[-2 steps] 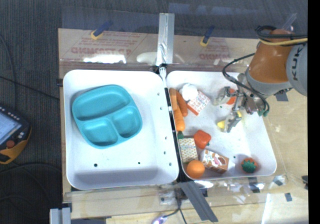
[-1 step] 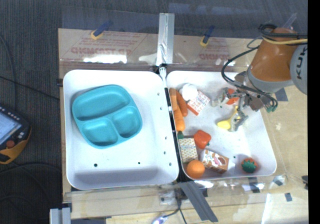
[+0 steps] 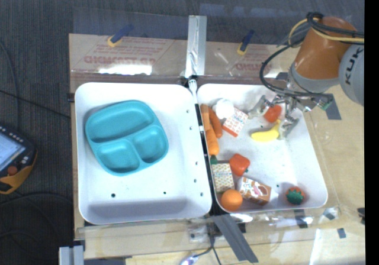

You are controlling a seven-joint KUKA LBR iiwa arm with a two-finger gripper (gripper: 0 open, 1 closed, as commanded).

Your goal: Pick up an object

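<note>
My gripper (image 3: pixel 274 113) hangs over the far right part of the right bin (image 3: pixel 308 157), under the arm's orange band (image 3: pixel 320 51). A small red-orange round object (image 3: pixel 272 113) sits between its fingers, which are closed around it. Just below lies a yellow banana (image 3: pixel 265 135). To the left are a white ball (image 3: pixel 224 107) and a white-and-orange carton (image 3: pixel 235 123).
Carrots (image 3: pixel 209 131) lie along the right bin's left wall. Near its front are a red block (image 3: pixel 239 163), a checked box (image 3: pixel 222 176), an orange (image 3: pixel 231 199), a printed carton (image 3: pixel 255 191) and a red-green fruit (image 3: pixel 295 195). The left bin (image 3: pixel 106 199) holds a teal divided plate (image 3: pixel 125 135).
</note>
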